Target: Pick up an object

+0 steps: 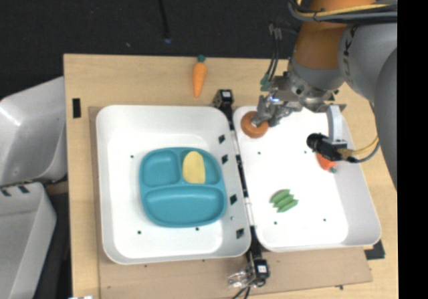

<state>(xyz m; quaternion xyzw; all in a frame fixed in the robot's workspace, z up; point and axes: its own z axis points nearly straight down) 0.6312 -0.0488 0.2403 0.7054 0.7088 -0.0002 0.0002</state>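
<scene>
The wooden bench (80,83) fills most of the frame, its bare top showing as a strip along the upper edge and down the left side. Two white bins sit on it side by side, touching along the middle. The left bin (120,224) holds a blue divided plate (180,201) at its centre, with open white floor all round it; a yellow piece (194,167) lies in the plate's upper right compartment. The right bin (341,217) is mostly open floor, with green pea pods (283,200) near its middle. The arm (334,23) enters from the upper right, and its bulk hides the bin's upper right corner. The gripper (267,112) hangs over a brown round object (253,126) in the right bin's upper left corner, hard against the rim; whether it is spread or closed cannot be made out. A toy carrot (198,75) lies on the bare bench above the left bin.
</scene>
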